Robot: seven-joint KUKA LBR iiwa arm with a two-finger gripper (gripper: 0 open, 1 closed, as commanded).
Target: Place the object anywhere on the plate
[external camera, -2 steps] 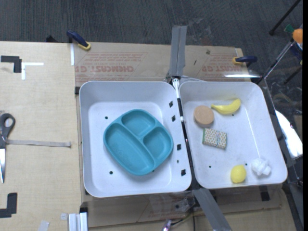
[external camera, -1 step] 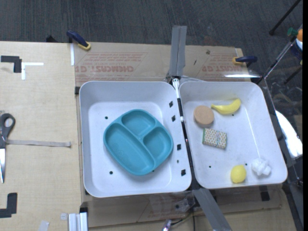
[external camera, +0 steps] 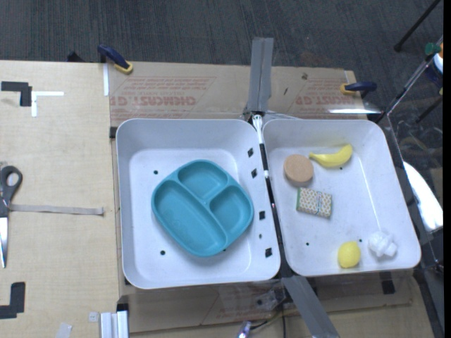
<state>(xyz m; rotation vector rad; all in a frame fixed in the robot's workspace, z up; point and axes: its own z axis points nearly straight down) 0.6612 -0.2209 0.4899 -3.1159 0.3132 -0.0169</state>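
Now I see teal three-section plate (external camera: 203,208) in left bin (external camera: 134,136) | banana (external camera: 332,157) curved, yellow, right bin (external camera: 394,189) | claw state: can't tell

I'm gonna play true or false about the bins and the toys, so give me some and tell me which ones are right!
1. The blue plate lies in the left bin. True.
2. The banana is on the plate. False: it lies in the right bin, near the far wall.
3. The plate has three compartments. True.
4. The lemon touches the banana. False: they lie well apart, the lemon near the front.
5. The round tan disc sits beside the banana. True.
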